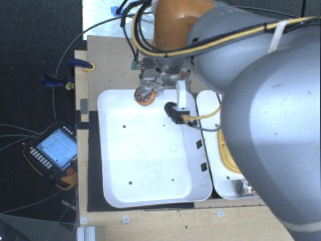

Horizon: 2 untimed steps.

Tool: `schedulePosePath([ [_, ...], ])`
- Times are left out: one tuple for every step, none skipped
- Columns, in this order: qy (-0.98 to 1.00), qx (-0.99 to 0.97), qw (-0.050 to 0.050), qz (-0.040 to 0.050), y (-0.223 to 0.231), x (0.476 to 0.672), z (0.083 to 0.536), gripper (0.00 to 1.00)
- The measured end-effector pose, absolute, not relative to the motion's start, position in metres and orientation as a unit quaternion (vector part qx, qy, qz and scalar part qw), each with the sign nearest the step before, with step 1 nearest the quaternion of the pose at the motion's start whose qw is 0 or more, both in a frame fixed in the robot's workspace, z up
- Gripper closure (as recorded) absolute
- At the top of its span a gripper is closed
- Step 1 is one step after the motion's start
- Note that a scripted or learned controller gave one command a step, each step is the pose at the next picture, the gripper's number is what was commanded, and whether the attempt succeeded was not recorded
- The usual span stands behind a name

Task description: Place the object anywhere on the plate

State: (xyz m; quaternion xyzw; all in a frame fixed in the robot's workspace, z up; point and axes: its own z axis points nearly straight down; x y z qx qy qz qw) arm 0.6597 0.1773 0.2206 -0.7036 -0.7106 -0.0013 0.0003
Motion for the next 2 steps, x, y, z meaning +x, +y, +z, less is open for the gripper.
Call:
schedulePosePath([
  [-0.709, -0.705, 0.0, -0.0016, 0.1943, 0.6559, 0.2341, 1.0],
  [-0.709, -0.705, -0.001, -0.0009, 0.1934, 0.656, 0.2336, 0.0],
])
